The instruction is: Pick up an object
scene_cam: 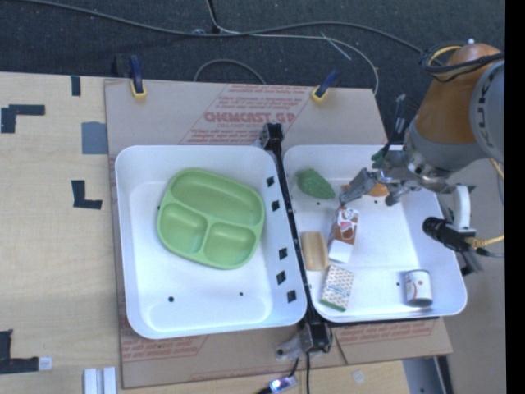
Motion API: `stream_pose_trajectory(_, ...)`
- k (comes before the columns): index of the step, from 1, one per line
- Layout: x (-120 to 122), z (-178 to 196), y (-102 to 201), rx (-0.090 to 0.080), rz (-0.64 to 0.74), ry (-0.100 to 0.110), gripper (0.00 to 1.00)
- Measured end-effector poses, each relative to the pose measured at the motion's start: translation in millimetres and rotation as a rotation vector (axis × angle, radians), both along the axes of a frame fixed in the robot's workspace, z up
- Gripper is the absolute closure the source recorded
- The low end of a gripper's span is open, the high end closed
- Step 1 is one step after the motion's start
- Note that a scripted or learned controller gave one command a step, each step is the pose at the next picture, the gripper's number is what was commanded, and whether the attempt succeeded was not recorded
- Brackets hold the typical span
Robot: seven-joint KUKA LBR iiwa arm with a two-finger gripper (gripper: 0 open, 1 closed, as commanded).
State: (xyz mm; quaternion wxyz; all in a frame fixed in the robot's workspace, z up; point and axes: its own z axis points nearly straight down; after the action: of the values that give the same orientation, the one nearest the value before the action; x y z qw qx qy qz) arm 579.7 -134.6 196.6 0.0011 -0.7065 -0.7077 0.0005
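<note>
My gripper (374, 190) hangs over the upper part of the right bin (443, 302), its fingers (353, 192) spread open. A small orange object (377, 190) shows in the gap between them; I cannot tell whether they touch it. To the left of the gripper lies a green leafy object (315, 184). Just below it stands a small brown-and-white carton (346, 226). A tan wooden block (312, 250), a patterned packet (337, 286) and a small can (416, 287) lie nearer the front of that bin.
A green divided plate (212, 217) rests in the left bin (143, 302). A black divider (283, 220) runs between the bins. The arm's cables and a black fitting (447, 233) hang over the right bin's right rim.
</note>
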Motion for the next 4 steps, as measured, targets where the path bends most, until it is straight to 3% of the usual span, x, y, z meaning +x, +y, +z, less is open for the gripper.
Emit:
stream_pose_trajectory(2, -8, -109, -8, -0.001, -0.003, 0.0, 0.0)
stream_pose_trajectory(3, -7, -111, -7, 0.0, 0.0, -0.003, 0.0)
stream_pose_trajectory(4, -6, -100, -6, 0.001, 0.001, -0.005, 1.0)
